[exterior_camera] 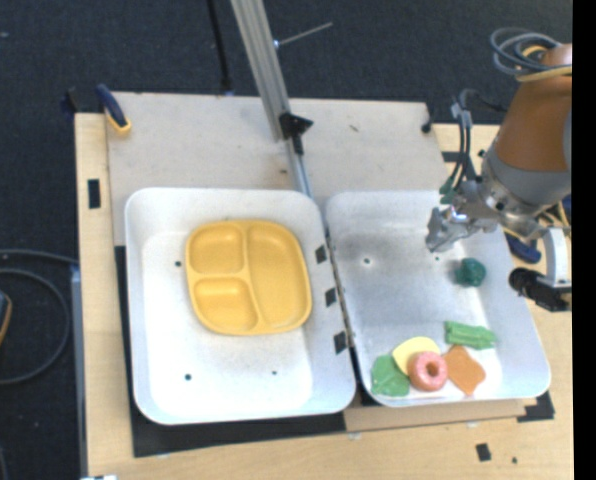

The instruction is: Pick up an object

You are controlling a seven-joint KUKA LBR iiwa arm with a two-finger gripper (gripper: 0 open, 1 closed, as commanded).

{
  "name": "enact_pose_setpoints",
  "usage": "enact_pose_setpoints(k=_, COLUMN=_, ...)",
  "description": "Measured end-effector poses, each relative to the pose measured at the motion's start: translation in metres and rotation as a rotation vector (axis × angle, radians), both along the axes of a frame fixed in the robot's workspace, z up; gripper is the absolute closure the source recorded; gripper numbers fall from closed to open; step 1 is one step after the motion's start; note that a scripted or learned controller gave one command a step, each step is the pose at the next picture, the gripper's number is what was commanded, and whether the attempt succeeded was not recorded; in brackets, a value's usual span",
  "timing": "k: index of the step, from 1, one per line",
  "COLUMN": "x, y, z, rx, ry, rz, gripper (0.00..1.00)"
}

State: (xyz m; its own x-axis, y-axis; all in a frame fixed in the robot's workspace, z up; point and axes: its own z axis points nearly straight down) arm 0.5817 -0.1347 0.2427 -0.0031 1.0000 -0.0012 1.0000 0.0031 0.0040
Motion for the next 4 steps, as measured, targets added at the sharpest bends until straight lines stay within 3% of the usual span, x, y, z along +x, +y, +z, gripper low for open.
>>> enact_pose_setpoints(k=4, x=0.043, y=0.192, z=0.001, rx=0.002, ry=0.002, rz=0.004, gripper=1.0)
